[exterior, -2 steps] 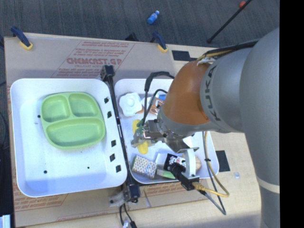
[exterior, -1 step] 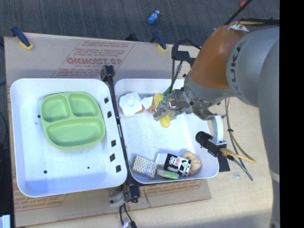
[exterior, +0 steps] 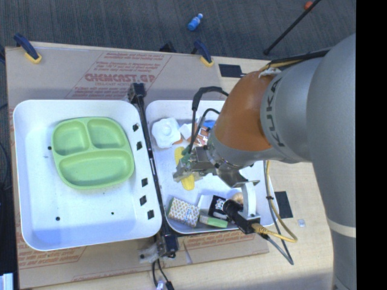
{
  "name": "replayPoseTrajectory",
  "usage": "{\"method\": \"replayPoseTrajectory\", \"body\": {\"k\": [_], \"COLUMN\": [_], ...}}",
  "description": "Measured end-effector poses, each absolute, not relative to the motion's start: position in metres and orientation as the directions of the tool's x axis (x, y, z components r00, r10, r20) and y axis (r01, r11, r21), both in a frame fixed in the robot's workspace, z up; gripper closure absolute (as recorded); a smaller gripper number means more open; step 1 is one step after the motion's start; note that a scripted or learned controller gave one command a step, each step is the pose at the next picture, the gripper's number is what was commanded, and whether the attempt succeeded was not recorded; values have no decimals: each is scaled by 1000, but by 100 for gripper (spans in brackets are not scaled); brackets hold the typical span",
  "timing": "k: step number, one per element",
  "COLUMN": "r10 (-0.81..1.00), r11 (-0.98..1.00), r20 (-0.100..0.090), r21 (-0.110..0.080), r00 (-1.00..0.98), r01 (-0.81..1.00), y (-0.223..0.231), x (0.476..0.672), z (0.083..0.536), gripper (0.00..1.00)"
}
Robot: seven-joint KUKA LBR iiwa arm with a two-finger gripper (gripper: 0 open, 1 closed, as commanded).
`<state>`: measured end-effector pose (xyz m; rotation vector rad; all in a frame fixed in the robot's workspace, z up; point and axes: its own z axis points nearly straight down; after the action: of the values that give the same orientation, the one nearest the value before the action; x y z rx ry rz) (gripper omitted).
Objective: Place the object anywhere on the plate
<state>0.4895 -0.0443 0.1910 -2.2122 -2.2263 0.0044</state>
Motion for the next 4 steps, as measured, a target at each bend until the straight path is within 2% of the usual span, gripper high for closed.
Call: {"method": "replayPoseTrajectory", "body": {"k": [1, 2, 3, 4], "r10": [1000, 1000, 1000, 1000], "r11": [5, 5, 5, 7], "r20": [-1, 1, -2, 2], "r21": [2, -4, 2, -7], "r00": [-5, -5, -5, -7], "r01": [1000, 1000, 1000, 1000], "y": [-95, -51, -123, -94], "x": [511, 476, 517, 475], "z": [290, 191, 293, 118], "gripper": [100, 100, 100, 100]}}
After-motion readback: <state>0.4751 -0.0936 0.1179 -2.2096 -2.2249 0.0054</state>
